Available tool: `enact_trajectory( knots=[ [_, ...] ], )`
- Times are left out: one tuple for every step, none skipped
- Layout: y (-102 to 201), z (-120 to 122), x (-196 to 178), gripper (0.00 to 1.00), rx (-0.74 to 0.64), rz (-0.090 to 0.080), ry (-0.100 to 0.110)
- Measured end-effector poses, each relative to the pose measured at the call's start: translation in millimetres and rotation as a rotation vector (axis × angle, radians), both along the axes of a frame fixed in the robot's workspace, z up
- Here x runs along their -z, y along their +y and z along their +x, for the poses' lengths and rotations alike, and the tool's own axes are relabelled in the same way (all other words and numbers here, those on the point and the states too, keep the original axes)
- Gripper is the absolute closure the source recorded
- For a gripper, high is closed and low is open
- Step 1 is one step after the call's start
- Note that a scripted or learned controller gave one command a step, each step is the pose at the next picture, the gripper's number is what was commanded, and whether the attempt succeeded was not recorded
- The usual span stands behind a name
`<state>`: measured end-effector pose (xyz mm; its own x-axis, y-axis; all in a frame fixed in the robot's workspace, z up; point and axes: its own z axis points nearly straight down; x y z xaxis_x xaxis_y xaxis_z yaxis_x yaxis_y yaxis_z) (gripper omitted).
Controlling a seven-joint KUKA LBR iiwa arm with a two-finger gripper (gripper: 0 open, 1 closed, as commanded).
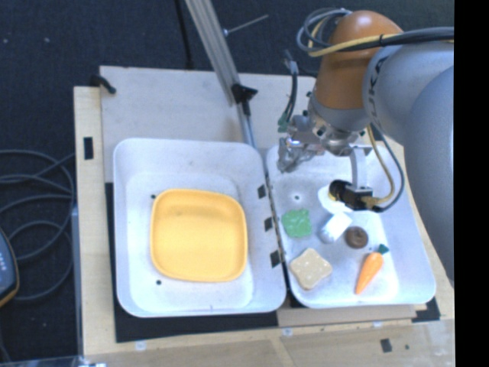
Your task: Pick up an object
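This looks like a robot laboratory: a wooden bench [92, 205] carries two white bins [130, 167], a grey industrial arm [412, 75] reaches in, and loose cables [30, 189] lie on dark carpet [46, 37].

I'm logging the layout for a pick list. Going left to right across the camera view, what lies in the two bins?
Yellow plate → green piece → tan sponge block → brown round piece → carrot.

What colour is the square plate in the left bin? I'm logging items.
Yellow square plate, clearest in the camera view.
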<state>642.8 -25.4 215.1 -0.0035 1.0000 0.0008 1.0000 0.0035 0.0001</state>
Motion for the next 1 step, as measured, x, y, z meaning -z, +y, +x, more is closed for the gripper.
enact_trajectory(
  knots=[
    [51.7, -13.2, 1.6, 1.00, 0.000, 0.000, 0.000]
  ],
)
